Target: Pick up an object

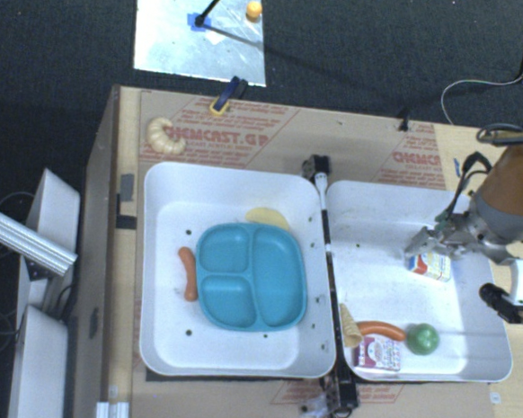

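Note:
My gripper (pixel 436 245) hangs low over the right bin (pixel 479 365), in its upper right part. A small white carton with red and blue print (pixel 432 267) lies directly under it, partly covered by the gripper's metal tip; contact cannot be made out. Along the same bin's front edge lie an orange sausage (pixel 381 330), a green ball (pixel 423 339), a second small carton with dark red print (pixel 376 353) and a tan cone (pixel 349 323).
The left bin (pixel 164 241) holds a blue divided plate (pixel 250 276), an orange sausage (pixel 188 274) to its left and a pale yellow piece (pixel 268 217) behind it. A black divider (pixel 325 254) runs between the bins. A cream-coloured toy (pixel 165 135) lies on the cardboard behind.

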`<act>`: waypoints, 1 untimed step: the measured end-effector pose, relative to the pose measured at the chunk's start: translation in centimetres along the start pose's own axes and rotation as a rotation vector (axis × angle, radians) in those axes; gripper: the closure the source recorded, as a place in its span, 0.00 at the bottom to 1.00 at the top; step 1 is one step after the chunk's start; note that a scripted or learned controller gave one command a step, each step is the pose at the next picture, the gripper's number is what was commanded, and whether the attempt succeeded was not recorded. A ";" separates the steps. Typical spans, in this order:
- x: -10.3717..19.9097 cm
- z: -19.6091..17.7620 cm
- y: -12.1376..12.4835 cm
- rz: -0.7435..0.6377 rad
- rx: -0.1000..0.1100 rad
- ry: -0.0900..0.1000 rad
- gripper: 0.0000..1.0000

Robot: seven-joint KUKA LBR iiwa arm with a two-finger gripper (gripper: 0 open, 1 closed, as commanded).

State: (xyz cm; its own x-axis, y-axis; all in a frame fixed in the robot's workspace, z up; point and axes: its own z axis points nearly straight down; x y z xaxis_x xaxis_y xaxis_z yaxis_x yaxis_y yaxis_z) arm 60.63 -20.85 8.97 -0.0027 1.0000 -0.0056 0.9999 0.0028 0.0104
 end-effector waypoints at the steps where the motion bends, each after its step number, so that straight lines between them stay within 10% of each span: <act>1: 0.2 -3.2 0.5 -0.001 0.006 0.005 0.00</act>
State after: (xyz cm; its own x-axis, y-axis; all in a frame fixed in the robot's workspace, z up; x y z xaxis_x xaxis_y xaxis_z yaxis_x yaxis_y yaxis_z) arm 61.09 -20.64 12.21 -0.0041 1.0000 -0.0011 1.0000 0.0041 0.0041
